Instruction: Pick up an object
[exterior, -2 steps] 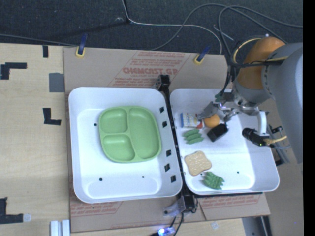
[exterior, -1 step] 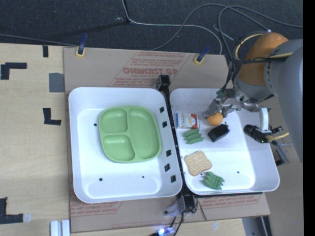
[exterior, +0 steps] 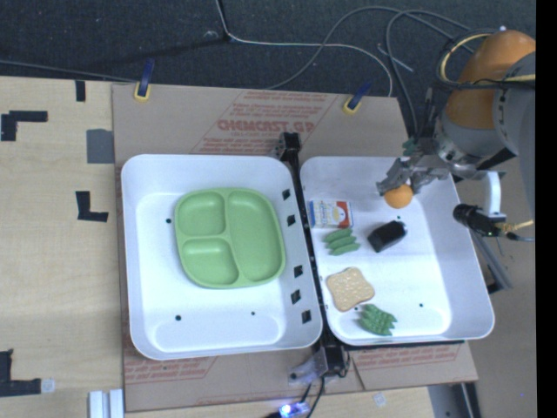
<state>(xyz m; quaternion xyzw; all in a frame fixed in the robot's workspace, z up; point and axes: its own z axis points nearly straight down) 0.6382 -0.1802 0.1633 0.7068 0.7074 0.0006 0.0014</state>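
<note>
The claw (exterior: 402, 181) is being held low over the far part of the right bin (exterior: 452, 259), with a small orange ball (exterior: 399, 197) pressed against its tip. Whether the ball is being pinched between the fingers or merely touched from above cannot be told at this slant, and the spread of the fingers is likewise not being shown clearly. The ball is being seen near the bin's far wall, right of a small printed carton (exterior: 331, 212) and just beyond a black block (exterior: 387, 235).

Toward the left of the black block, a green pea pod (exterior: 341, 241) is being displayed beside the divider between the bins. Nearer the camera, a slice of toast (exterior: 350, 288) is lying flat, and a second cluster of green pods (exterior: 377, 320) is resting just beyond it at the near right. All of these are being kept apart from the ball.

The grey arm (exterior: 500, 120) with its orange band is being extended in from the right edge, cables trailing over the dark floor behind it.

In the left bin (exterior: 152, 320), a light green divided plate (exterior: 231, 237) is being shown lying flat near the centre. Both bins are being supported on a brown cardboard sheet (exterior: 261, 120) clipped to the bench.
</note>
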